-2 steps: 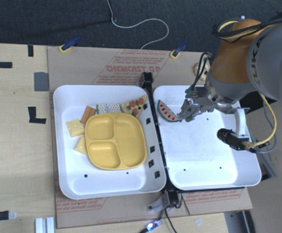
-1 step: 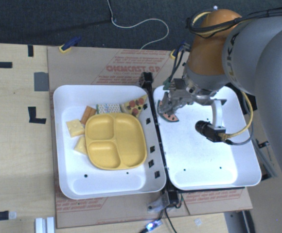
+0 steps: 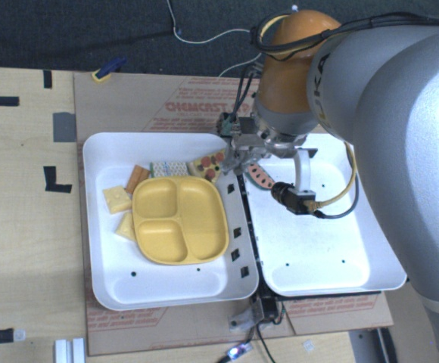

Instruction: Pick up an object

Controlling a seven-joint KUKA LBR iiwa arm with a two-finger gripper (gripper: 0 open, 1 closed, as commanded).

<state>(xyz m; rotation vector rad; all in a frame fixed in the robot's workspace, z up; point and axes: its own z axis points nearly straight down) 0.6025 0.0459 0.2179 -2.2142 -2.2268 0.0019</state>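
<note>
A yellow three-part plate (image 3: 180, 219) lies in the left bin (image 3: 102, 282). Around its far and left sides are a pale yellow cracker (image 3: 116, 199), a pale wedge (image 3: 123, 228), a brown stick (image 3: 136, 178), a patterned flat piece (image 3: 168, 169) and a small colourful piece (image 3: 207, 163). My gripper (image 3: 237, 157) hangs over the far end of the divider between the bins, right beside the colourful piece. A pink strip with dark spots (image 3: 261, 177) lies just right of it, at the left edge of the right bin (image 3: 333, 267). The wrist hides the gripper's tip.
A black connector on a yellow cable (image 3: 291, 197) dangles from the wrist over the right bin. The big grey arm (image 3: 386, 104) covers the right bin's far right side. Black clips (image 3: 235, 233) line the divider. Both bins sit on cardboard (image 3: 166, 104).
</note>
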